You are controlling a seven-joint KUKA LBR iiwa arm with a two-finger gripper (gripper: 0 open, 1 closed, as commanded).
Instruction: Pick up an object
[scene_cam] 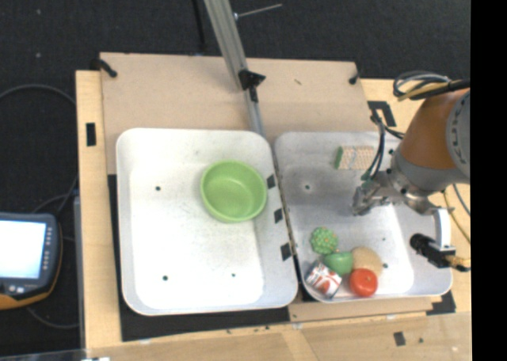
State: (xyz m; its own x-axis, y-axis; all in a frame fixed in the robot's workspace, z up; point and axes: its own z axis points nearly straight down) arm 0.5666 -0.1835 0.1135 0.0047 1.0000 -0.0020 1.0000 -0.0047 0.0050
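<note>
Whether the gripper (365, 198) is clenched or released cannot be told from above, since the wrist is hiding its tips (they are showing only as a dark, blurred shape). It is hanging over the floor of the right bin (317, 163), well to the right of the green bowl (232, 191) and at about the bowl's level in the view.

Two white bins are sitting side by side. One bowl is lying in the left bin (150, 233), upright, slightly above and right of that bin's middle.

Six loose things are lying in the right bin, all to the right of the bowl. One pale patterned packet with a green edge (354, 157) is resting right of the bowl and a little higher. The other five are crowding together below and right of the bowl:
- one bumpy green piece (323, 239), nearest the bowl;
- one smooth green fruit (339, 262), just below it;
- one tan rounded piece (366, 257), touching the green fruit on the side away from the bowl;
- one red ball (364, 282), lowest and farthest from the bowl;
- one red-and-white can (322, 279), lying tilted at the bin's corner (its printing is too small to read).

One metal pole (230, 43) is slanting above the bowl. One handheld screen (24, 260) is glowing far left of the bowl, its display too washed out to read.
</note>
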